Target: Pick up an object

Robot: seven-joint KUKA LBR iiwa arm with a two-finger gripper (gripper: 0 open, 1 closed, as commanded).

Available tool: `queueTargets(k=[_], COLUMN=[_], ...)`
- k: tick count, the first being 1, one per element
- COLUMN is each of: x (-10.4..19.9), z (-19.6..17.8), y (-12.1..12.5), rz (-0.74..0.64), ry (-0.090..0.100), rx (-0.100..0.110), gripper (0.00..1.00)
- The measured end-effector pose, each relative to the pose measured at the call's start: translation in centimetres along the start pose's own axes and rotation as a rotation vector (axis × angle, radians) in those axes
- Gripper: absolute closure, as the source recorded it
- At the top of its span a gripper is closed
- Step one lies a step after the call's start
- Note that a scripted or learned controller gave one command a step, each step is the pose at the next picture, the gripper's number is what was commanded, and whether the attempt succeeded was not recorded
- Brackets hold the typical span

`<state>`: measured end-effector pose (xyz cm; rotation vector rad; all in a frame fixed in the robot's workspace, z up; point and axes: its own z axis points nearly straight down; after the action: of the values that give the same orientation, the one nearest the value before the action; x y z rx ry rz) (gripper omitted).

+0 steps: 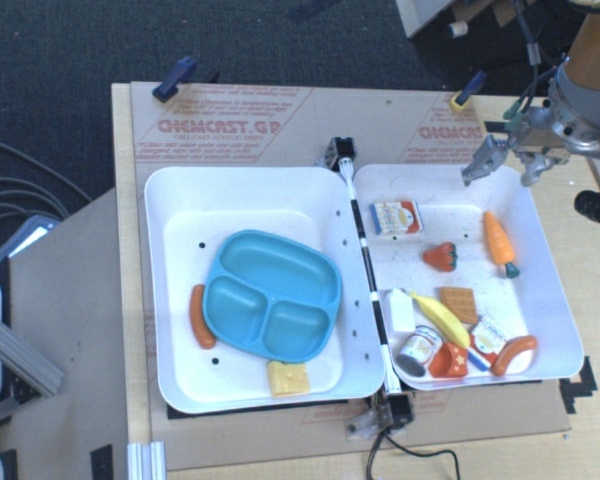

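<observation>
My gripper (505, 168) hangs over the far edge of the right bin (550, 268), its two fingers spread apart with nothing between them. Below it in that bin lie an orange carrot (498, 240), a red strawberry (441, 257) and a small white carton (395, 218). Nearer the front sit a yellow banana (440, 318), a tan cracker (459, 303), a small tin can (416, 351) and a red sausage (513, 355). The carrot is the object closest to the gripper, still well apart from it.
The left bin (165, 268) holds a blue divided plate (271, 295), a reddish sausage (201, 316) at the plate's left and a yellow cheese wedge (289, 378) in front of it. A black divider (365, 268) runs between the bins. Blue clamps (175, 78) grip the board's far edge.
</observation>
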<state>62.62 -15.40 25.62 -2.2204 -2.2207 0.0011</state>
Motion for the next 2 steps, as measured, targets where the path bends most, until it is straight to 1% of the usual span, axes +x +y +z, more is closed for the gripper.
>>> queueTargets(k=[1,2], x=[-5.2,-3.7], z=[11.8,17.1], y=[-0.1,4.1], rz=[0.0,-0.001], ry=[0.0,-0.001], rx=[0.0,-0.002], gripper=[0.0,0.0])
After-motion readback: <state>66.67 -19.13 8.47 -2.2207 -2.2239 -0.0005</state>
